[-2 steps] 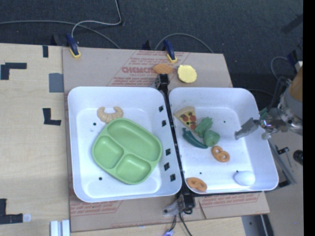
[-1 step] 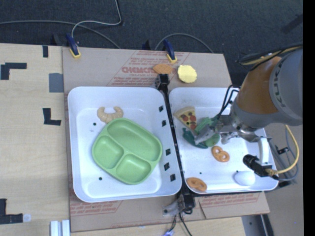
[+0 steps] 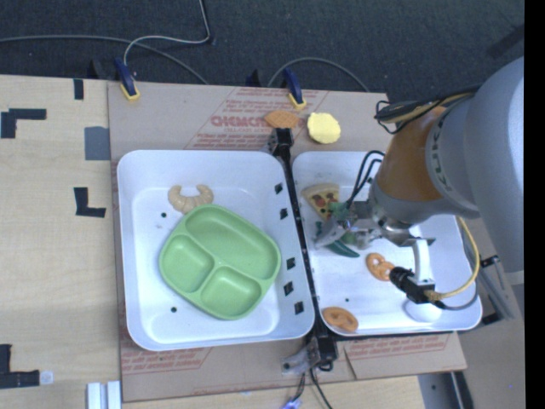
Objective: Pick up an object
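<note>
My gripper (image 3: 339, 228) hangs low over the left part of the right bin (image 3: 451, 313), under the grey arm with its orange band. Its tip sits among a pizza-slice toy (image 3: 322, 201) and a dark green piece (image 3: 345, 249). An orange pretzel (image 3: 380, 267) lies just right of it. Another orange pretzel (image 3: 340, 319) rests near the bin's front edge. The arm hides how the tip meets these toys.
The left bin (image 3: 136, 254) holds a green divided plate (image 3: 220, 261) and a tan curved pastry (image 3: 189, 197). Outside the bins at the back lie a yellow round toy (image 3: 324, 128) and an orange cookie (image 3: 283, 119). Cables run along the back.
</note>
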Motion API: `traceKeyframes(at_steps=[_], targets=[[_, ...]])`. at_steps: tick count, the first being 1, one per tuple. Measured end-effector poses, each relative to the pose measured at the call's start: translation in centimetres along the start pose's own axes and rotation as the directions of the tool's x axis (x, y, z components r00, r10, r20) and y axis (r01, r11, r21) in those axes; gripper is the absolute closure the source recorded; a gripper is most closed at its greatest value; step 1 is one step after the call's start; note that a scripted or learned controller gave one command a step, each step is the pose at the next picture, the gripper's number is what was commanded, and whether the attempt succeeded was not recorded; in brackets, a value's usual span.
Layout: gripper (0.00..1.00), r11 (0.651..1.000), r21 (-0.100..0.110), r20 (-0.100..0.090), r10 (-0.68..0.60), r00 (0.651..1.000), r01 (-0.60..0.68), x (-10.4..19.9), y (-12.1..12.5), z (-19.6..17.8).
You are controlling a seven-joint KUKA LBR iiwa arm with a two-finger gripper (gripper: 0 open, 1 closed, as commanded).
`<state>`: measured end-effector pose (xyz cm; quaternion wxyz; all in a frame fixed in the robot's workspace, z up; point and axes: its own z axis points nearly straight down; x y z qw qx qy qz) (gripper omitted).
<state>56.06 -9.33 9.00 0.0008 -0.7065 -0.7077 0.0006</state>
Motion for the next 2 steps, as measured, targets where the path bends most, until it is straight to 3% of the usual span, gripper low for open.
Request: traceKeyframes(at_steps=[1, 2], targets=[[1.0, 1.0, 0.002, -0.001, 0.0, 1.0, 0.0, 0.0, 0.0, -0.9], [1.0, 1.0, -0.001, 0.0, -0.001, 1.0, 0.001, 7.5, 2.3, -9.4]])
